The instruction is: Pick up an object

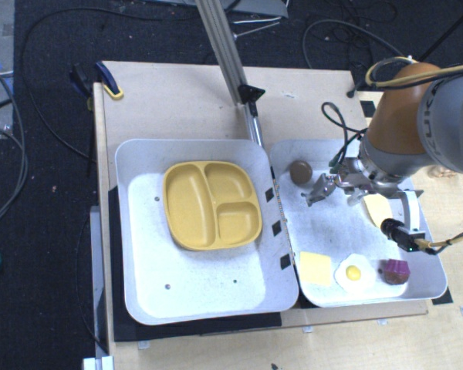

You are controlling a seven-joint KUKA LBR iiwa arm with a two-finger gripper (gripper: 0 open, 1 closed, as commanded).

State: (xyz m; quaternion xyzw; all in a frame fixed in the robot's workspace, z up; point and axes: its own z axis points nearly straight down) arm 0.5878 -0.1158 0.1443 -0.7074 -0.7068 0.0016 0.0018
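My gripper [316,190] hangs over the right bin [324,233], in its upper middle part, with the fingers open and nothing between them. Just up and left of it lies a brown round object [300,172], close to the fingers but apart from them. A pale yellow slice [376,206] lies partly under the arm's wrist. Along the bin's near edge sit a yellow cheese square [316,268], a fried egg [354,273] and a purple lump [395,270].
The left bin [139,230] bears a yellow divided tray [212,204]. A slanted metal pole [225,41] comes down to the bins' shared far corner. Black clips line the wall between the bins. A cable loops near the wrist [336,122].
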